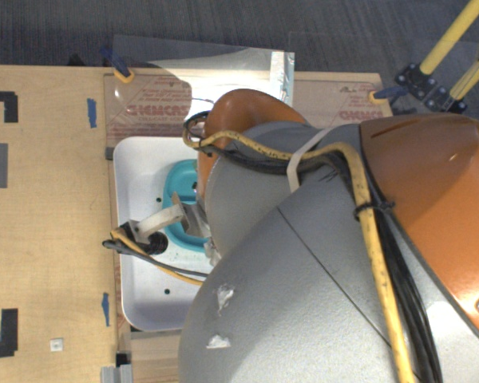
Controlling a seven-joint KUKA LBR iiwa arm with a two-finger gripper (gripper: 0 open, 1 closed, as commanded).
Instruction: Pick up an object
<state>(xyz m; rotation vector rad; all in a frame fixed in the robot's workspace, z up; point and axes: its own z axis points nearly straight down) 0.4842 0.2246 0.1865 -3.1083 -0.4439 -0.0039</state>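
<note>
— Camera view: where does the teal thing (178, 183) lie?
— Inside the white bin (140, 294), about midway along it, on the side of the bin that the grey arm (303, 278) covers.
— And the tool (193, 220)?
— Low in the bin, right over the teal thing. Its metal end overlaps the teal rim, with teal showing on both sides of it.
— Wide, narrow, or holding?
— Cannot tell; the arm hides that part.
— What carries the bin?
— The tan counter (48, 214).

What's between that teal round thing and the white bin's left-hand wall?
Only bare white floor, seen in the camera view, between the teal thing and that wall of the bin.
</note>
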